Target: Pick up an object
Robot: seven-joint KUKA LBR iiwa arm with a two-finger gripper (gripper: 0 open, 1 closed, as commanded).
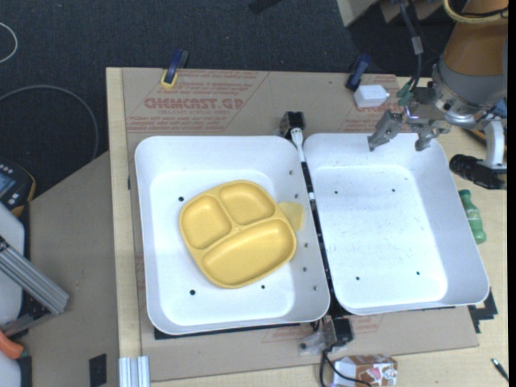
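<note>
Well left of the wide-spread, bare claw (401,139), yellow divided plate (238,232) in left bin (153,216).

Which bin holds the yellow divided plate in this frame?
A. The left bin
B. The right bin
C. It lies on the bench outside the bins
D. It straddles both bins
A: the yellow divided plate lies flat inside the left bin, while the tool hangs above the far edge of the right bin.
</note>
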